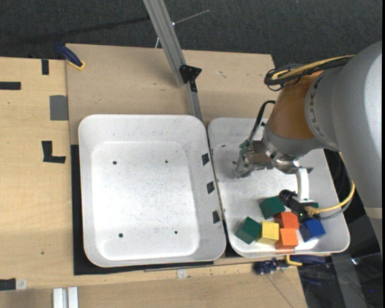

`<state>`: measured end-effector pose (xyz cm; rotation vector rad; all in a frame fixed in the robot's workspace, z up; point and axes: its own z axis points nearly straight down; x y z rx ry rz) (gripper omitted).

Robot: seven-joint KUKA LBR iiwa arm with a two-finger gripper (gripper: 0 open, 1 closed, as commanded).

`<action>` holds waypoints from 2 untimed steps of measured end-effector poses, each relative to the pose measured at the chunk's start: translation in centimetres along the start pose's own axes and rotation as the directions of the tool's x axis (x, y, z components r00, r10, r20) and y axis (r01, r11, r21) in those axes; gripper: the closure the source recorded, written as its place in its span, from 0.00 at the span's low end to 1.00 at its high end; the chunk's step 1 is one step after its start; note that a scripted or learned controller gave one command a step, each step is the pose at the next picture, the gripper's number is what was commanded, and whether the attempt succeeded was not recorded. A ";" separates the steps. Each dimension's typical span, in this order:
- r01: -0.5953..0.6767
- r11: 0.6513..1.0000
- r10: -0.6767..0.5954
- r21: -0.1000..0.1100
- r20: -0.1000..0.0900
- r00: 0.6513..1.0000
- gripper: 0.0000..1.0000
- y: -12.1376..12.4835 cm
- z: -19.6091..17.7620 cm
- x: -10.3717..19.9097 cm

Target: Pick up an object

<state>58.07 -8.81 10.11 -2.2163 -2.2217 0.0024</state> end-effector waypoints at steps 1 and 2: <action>-0.002 1.000 0.002 -0.006 0.001 1.000 1.00 -0.9 -5.0 -0.3; -0.001 1.000 0.001 -0.009 0.002 1.000 1.00 0.1 -10.9 -0.5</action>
